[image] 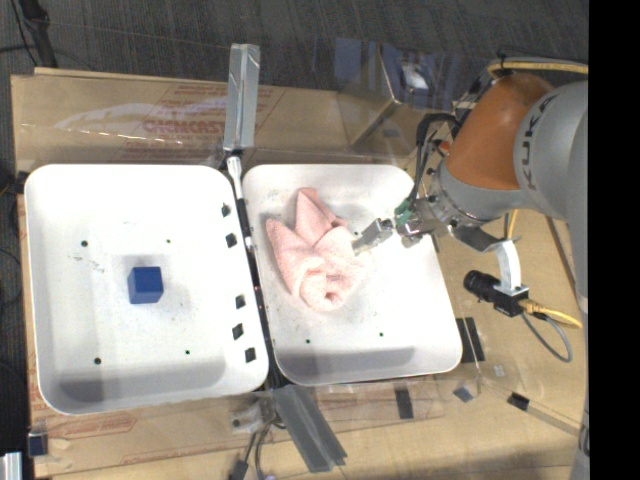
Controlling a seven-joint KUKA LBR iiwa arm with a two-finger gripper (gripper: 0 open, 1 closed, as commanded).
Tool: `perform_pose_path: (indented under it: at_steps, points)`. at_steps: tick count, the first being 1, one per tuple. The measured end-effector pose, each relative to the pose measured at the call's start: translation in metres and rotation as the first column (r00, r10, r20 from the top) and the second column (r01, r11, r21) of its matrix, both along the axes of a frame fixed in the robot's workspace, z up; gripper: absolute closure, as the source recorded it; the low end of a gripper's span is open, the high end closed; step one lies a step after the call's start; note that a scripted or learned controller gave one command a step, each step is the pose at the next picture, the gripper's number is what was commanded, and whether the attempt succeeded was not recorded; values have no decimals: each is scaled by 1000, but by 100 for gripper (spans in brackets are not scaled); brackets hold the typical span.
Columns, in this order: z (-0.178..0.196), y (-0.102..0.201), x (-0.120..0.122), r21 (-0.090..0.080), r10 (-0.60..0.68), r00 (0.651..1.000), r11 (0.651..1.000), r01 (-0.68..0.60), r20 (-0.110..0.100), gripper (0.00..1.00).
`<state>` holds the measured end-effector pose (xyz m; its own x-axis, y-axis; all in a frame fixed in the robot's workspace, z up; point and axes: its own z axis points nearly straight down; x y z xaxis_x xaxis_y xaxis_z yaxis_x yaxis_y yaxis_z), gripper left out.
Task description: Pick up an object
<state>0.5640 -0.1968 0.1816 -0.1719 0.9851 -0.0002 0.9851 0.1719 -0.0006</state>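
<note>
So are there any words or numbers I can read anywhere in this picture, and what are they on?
Red printing on the cardboard sheet behind the left bin: too blurred to read for sure.
Red printing on the cardboard strip in front of that bin: too small to read.
Blue cube, pink cloth, both bins, the arm: no words or numbers that I can make out.

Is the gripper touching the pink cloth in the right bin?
Touching, as far as the camera view shows: the gripper tip meets the right edge of the pink cloth with no visible gap. A grasp cannot be confirmed.
</note>
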Motion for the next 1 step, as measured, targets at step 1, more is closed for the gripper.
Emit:
perform_pose_path:
  at_steps: [1]
  points:
    - [-89, 21, 25, 1, 166, 986, 986, -166, 1, 0]
